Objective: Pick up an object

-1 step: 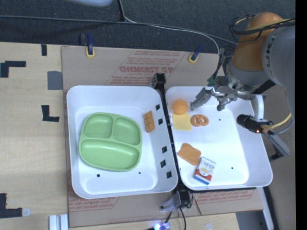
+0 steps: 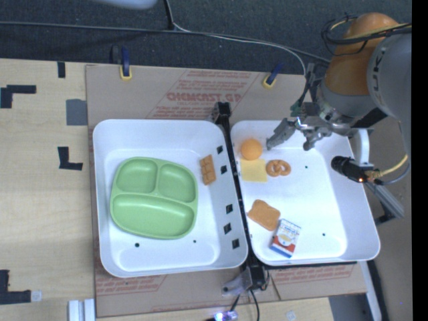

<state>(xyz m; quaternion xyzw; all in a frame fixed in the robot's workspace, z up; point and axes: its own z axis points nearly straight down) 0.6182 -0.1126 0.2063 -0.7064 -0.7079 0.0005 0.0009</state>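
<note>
The arm [image 2: 374,52] comes in from the 3 o'clock side of the picture, and its gripper [image 2: 295,138] hangs over the top part of the right bin [image 2: 334,199]. The two dark fingers [image 2: 279,136] are spread wide apart, and nothing is between them.

Just below the gripper, at about 7 o'clock from it, there is a small orange ball [image 2: 251,149]. It lies close to the inner wall of the right bin. Under the ball, touching or almost touching it, lies a flat yellow square [image 2: 254,171] that looks like a slice of cheese. At 3 o'clock from this square sits a brown pretzel [image 2: 278,168] — it is just beside the square's edge. Lower in the same bin, toward 6 o'clock, is a piece of toast [image 2: 263,215], and at its 4 o'clock side lies a small carton [image 2: 285,237], white with red and blue, tilted.

The left bin [image 2: 120,139] holds a green plate [image 2: 154,197] with three compartments, lying in the left and middle part. At 2 o'clock from the plate, near the wall between the bins, lies a small brown cracker [image 2: 208,169] — apart from the plate.

Both bins stand on a sheet of cardboard [image 2: 194,92] with red print.
</note>
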